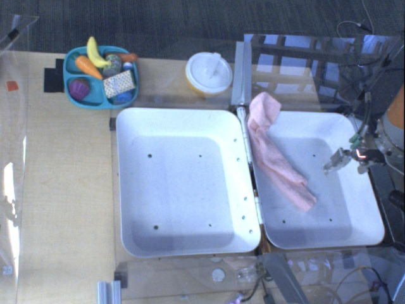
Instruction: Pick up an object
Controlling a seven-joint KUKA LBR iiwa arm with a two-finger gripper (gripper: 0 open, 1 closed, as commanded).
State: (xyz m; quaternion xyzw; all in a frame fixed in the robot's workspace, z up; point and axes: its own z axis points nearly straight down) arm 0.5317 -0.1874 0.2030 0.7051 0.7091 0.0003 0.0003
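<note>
While the pink cloth point(278, 160) lies rumpled, jaws point(336, 161) hover beside it

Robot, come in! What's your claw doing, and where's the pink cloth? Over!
Gripper low over right bin, nothing between its fingers. Pink cloth draped from that bin's left rim onto its floor, untouched. Nothing in between.

Arm point(393, 128) cut off by right edge, only the wrist end shows. Gripper point(335, 160) small and blurry over the right bin point(354, 233). Pink cloth point(275, 154) drapes over that bin's far-left rim, hiding it there. Items in the blue tray point(101, 78), far left, too small to identify fully.
</note>
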